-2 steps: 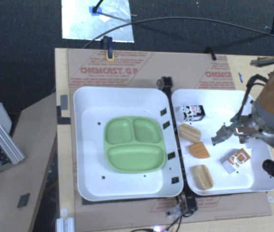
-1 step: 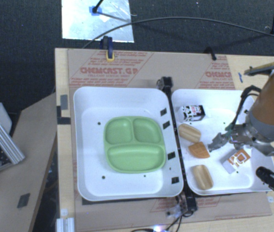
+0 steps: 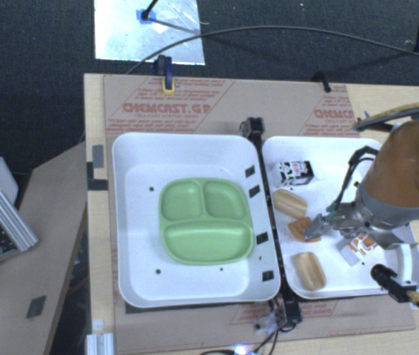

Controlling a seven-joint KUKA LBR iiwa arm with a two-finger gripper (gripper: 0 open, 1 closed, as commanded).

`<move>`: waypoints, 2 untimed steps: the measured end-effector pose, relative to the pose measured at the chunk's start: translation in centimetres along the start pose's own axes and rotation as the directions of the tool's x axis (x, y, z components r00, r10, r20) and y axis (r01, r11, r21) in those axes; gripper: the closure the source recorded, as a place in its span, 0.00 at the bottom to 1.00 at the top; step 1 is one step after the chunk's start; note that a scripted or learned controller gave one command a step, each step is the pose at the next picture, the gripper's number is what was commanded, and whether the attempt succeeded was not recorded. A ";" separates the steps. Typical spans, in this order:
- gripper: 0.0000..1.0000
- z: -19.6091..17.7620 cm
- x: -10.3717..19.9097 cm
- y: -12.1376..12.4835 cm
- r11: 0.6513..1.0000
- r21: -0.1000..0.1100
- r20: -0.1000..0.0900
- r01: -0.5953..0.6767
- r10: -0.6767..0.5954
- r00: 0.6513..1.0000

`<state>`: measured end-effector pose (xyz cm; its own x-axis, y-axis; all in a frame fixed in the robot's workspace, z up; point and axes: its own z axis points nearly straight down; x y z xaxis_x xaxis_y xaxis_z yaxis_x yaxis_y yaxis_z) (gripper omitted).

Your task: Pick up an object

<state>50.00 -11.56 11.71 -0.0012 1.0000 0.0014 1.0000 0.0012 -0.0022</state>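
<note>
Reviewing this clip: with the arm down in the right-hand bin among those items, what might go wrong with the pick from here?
1. The gripper sits at the edge of a small tan-orange rounded piece that lies close to a tan bread-like roll; closing may nudge either one away instead of grasping.
2. A small white-and-orange packet lies partly under the arm, so it may get dragged along.
3. The black-and-white carton and the second tan oval roll lie apart, likely untouched.

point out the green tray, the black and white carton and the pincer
green tray (image 3: 206,221): camera view, middle divider.
black and white carton (image 3: 295,171): camera view, its top face.
pincer (image 3: 314,230): camera view, between its fingertips.
</note>
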 end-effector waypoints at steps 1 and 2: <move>1.00 -1.3 -0.1 0.1 1.000 -0.005 0.002 -0.001 0.001 1.000; 1.00 -7.4 0.0 -0.4 1.000 -0.009 0.003 0.002 -0.002 1.000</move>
<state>49.58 -11.59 19.14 -0.0036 1.0000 -0.0013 1.0000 0.0036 0.0064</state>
